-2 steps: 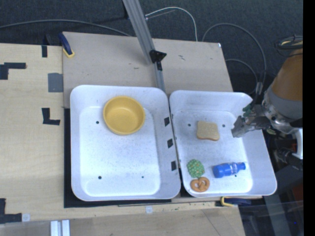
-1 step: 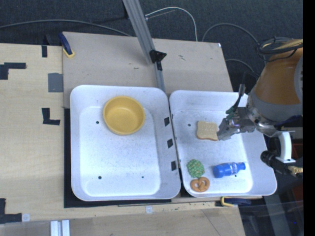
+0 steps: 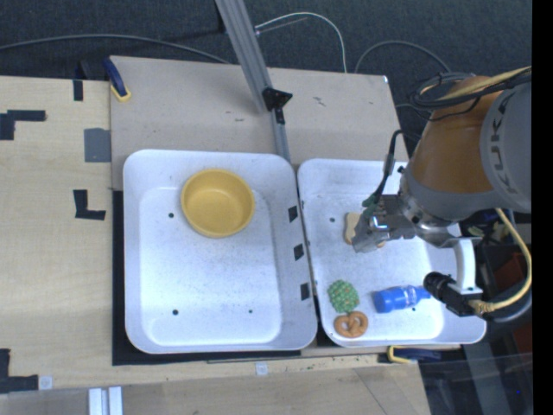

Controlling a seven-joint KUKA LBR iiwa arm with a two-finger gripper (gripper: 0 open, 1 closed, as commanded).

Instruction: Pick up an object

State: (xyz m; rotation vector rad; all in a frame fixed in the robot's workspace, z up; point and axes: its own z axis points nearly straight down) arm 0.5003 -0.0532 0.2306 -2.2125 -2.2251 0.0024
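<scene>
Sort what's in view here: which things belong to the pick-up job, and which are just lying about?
Part of the job:
- gripper, low in the right bin
- tan piece right beside the gripper
- green ball, pretzel and blue bottle, other possible picks in that bin

Lying about:
- yellow bowl in the left bin
- blue clamp at the bench's far corner

A: Lighting? Even, fairly bright, soft overhead; white bins (image 3: 216, 258) read clean with mild glare, no blown patches.
B: Shadows?
A: Faint, short ones beside the yellow bowl (image 3: 218, 201) and under the arm (image 3: 467, 158).
B: Sharpness?
A: Low resolution, soft all over, small items smeary. Dark floor (image 3: 389, 7) at top is murky.
</scene>
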